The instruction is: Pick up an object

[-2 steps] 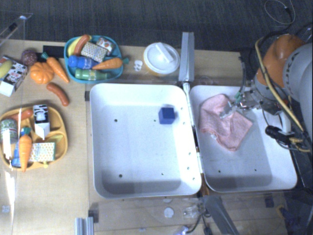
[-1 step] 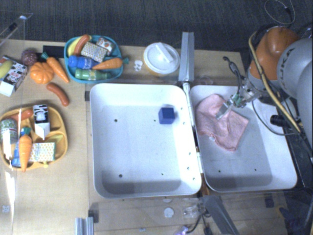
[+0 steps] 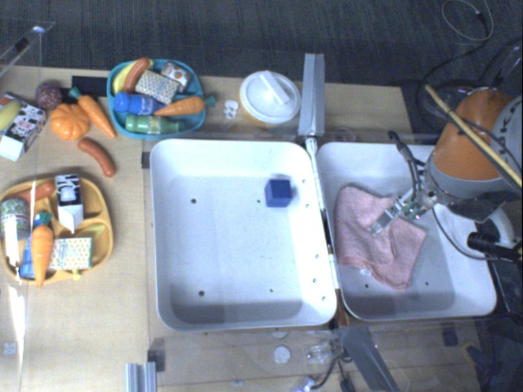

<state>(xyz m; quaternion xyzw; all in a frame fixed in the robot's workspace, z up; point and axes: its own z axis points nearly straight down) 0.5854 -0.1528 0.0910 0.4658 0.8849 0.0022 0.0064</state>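
Observation:
A crumpled pink cloth (image 3: 372,239) lies in the right bin (image 3: 466,296), toward its left side. My gripper (image 3: 391,216) is down at the cloth's upper right part, its metal fingertips touching or just above the fabric. A small blue cube (image 3: 279,192) sits in the left bin (image 3: 204,300), near its upper right corner. The arm's orange band (image 3: 467,141) shows above the right bin's far right corner.
Toy food lies on the bench at left: a blue bowl (image 3: 155,98), a yellow plate (image 3: 57,229), a pumpkin (image 3: 67,122) and a sausage (image 3: 96,155). A white lidded container (image 3: 270,96) stands behind the bins. Cables run at far right.

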